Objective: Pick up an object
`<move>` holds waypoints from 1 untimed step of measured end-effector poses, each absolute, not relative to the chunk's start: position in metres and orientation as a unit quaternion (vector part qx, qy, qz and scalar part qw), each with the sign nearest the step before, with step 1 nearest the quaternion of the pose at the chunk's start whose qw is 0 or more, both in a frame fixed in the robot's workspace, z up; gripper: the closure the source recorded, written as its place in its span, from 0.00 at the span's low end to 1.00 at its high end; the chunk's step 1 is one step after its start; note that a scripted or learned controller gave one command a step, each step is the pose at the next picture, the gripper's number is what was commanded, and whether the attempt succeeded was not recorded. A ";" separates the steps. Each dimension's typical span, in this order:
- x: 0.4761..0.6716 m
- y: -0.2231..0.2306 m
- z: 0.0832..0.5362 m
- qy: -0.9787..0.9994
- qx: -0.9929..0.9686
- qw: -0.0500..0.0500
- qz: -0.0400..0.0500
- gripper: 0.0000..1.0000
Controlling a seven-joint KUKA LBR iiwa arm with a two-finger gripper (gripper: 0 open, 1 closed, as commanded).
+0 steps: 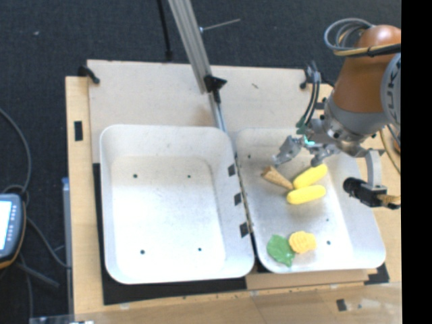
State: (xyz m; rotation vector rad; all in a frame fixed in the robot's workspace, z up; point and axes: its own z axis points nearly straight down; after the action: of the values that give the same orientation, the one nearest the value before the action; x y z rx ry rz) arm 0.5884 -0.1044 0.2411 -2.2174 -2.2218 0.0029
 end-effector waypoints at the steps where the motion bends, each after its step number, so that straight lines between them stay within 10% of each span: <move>1: 0.589 -0.105 0.243 -0.707 -0.707 -0.001 0.000 0.00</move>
State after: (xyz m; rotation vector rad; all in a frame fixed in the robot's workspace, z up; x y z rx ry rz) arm 0.5892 -0.1047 0.2433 -2.2215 -2.2229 -0.0015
